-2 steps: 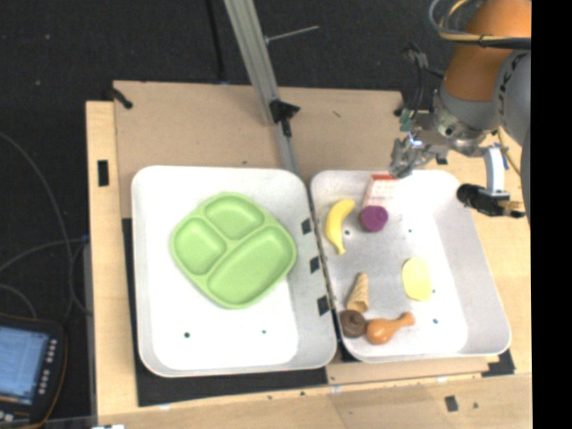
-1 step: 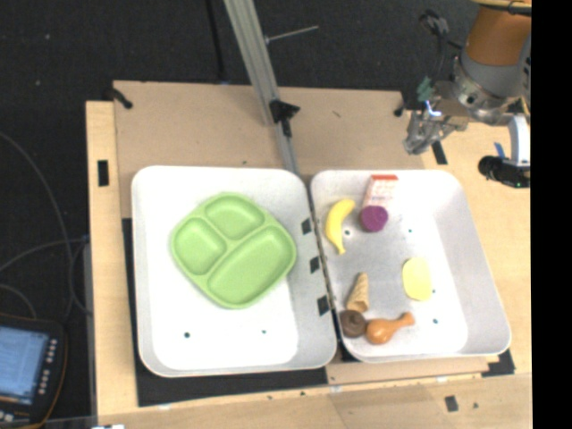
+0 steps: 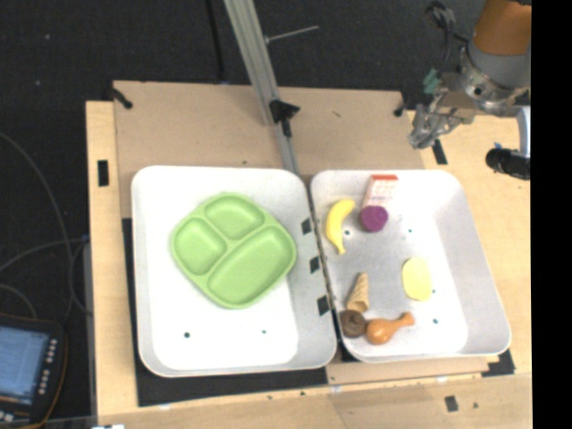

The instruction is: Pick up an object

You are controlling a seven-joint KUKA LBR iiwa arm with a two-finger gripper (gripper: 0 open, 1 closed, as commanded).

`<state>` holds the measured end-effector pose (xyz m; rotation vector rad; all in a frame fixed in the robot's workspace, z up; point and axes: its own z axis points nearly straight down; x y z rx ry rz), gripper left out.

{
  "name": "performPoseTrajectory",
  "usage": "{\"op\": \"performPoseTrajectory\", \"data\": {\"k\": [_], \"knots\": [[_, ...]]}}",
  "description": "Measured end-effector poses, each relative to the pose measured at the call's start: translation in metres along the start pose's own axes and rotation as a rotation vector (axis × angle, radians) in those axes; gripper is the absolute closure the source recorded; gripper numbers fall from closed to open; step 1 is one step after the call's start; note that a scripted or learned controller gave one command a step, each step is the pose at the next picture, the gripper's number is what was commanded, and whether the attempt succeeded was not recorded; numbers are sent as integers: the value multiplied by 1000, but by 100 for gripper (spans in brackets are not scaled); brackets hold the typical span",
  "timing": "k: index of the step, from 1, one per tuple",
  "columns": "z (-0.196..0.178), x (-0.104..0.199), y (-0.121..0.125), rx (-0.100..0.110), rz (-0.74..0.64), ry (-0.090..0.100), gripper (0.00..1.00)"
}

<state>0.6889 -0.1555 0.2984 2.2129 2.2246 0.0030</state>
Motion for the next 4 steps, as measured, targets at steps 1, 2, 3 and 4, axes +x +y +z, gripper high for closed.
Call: {"op": "performPoseTrajectory", "data": {"k": [1, 2, 3, 4], "knots": [[16, 59, -6, 5, -1, 2, 100], [21, 113, -23, 5, -1, 2, 100], [39, 166, -23, 6, -2, 2, 100], [57, 221, -32, 6, -2, 2, 100]]}}
